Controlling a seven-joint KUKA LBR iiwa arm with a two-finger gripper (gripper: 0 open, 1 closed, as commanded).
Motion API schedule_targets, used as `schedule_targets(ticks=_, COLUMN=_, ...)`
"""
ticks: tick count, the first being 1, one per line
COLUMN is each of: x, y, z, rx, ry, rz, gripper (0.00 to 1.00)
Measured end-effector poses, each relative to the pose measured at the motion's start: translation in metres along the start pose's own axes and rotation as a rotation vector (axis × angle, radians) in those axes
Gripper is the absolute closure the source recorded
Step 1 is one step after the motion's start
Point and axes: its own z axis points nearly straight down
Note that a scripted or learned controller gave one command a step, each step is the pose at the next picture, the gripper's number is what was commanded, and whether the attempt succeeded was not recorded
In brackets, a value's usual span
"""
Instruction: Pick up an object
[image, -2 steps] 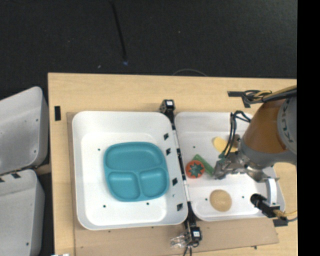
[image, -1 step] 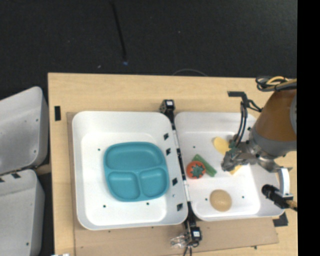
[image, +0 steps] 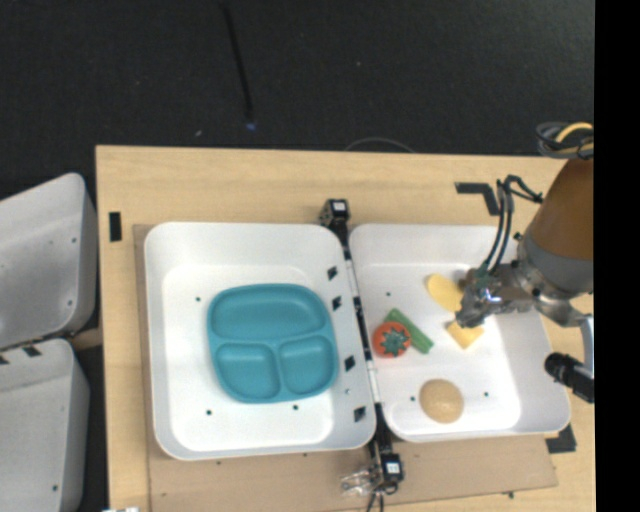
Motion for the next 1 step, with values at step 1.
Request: schedule_targets(ticks=1, x=-0.0008, y=0.0014, z=-0.0145, rx=0.004, ry=0.001, rz=-0.001, gripper=1.0)
